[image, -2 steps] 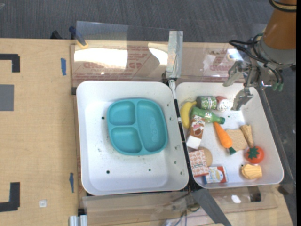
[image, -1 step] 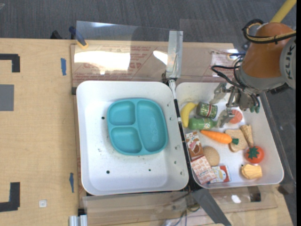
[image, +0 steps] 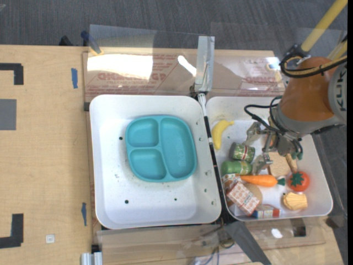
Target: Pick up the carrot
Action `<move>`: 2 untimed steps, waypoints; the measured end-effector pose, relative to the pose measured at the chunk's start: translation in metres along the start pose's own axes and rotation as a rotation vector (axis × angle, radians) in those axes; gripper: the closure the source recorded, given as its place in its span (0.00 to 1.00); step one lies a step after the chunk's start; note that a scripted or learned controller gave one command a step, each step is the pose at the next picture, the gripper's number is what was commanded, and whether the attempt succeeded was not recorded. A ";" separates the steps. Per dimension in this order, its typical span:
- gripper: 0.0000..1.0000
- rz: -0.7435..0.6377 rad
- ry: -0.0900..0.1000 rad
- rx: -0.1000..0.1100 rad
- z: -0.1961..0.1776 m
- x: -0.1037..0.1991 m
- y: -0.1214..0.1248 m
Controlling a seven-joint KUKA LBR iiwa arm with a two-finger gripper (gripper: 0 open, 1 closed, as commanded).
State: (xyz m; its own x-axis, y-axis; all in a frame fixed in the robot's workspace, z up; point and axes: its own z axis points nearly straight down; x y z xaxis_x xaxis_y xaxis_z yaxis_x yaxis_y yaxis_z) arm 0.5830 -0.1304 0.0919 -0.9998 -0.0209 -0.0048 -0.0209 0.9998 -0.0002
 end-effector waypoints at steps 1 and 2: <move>0.00 0.065 -0.009 0.002 0.002 0.058 0.010; 0.00 0.113 -0.010 0.000 0.003 -0.019 0.036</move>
State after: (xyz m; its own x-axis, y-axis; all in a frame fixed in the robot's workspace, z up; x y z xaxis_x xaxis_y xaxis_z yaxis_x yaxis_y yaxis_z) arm 0.6016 -0.0943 0.0895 -0.9957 0.0916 -0.0144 0.0916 0.9958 0.0006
